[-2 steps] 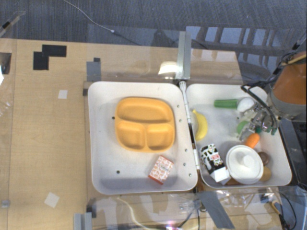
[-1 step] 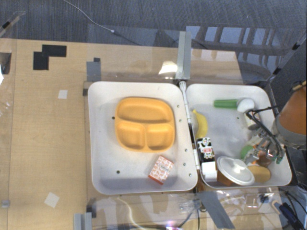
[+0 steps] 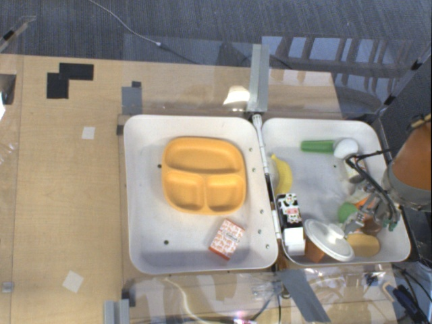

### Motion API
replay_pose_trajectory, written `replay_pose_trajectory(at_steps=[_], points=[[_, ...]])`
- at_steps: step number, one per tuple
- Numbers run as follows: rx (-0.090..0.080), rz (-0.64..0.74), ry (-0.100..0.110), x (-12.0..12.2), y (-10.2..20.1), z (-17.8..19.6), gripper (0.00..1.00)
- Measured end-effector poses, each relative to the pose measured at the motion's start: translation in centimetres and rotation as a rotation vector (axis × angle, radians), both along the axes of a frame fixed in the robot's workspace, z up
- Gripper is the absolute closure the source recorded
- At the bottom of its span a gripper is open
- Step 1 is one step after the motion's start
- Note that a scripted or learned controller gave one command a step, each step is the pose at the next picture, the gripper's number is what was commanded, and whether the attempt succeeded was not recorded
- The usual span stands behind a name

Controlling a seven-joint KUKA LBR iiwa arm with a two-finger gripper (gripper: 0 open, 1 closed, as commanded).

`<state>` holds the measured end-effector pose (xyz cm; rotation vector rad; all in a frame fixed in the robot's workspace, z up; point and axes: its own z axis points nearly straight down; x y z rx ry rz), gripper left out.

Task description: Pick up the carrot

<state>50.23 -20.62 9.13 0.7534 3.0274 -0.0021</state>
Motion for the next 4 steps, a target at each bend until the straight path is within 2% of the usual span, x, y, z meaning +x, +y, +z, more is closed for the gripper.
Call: replay_pose_trajectory(at_steps=[1,2,3,4], points=[[0.000,-0.005,-0.001,2.4,3.0,0.0,0.00],[-0.017,-0.006,-0.013,2.9,8.5,0.8,0.00],[0.002,0.026,-0.010,3.9,6.9,0.7,0.00],[0.002,0.036,0.004,10.3,4.8,-0.2,0.00]])
